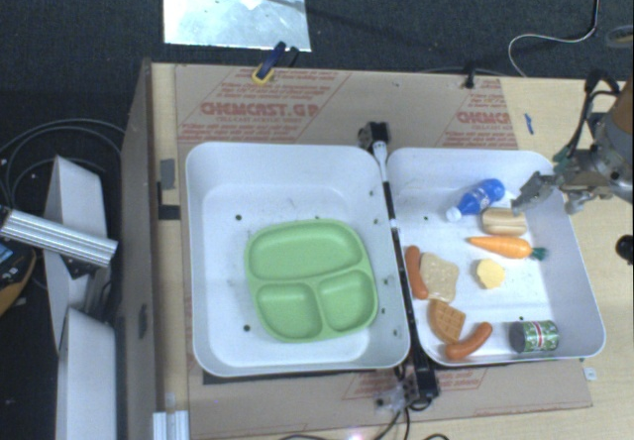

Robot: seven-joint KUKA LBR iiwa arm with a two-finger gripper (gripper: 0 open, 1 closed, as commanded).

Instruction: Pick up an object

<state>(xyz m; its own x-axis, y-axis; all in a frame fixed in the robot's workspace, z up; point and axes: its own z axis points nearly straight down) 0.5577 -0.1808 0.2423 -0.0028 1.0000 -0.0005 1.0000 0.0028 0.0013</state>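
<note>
Overhead slanted view of the surface [327, 96], a cardboard-covered bench carrying two shallow white bins side by side. The left bin [213, 230] contains a green divided plate [310, 277] with three compartments, lying toward the 6 o'clock half of the bin. The right bin [575, 299] contains the loose items. A blue bottle [479, 197] lies tilted near the bin's middle toward 12 o'clock; just at its 5 o'clock sits a bread roll [503, 221], and below that a carrot [504, 247] lies crosswise. A yellow piece [489, 275] rests near the carrot's 6 o'clock. A slice of toast [440, 278] lies at the left, with a thin sausage [413, 273] beside it against the bin's left wall. A waffle [447, 320] and a second sausage [470, 340] lie toward 6 o'clock, and a green can [535, 336] lies on its side at 5 o'clock. The arm enters at 3 o'clock; its hand [536, 187] hangs over the right bin's upper right part, just beside the bread roll, gripping nothing. Whether the hand is wide or narrow cannot be told.
</note>
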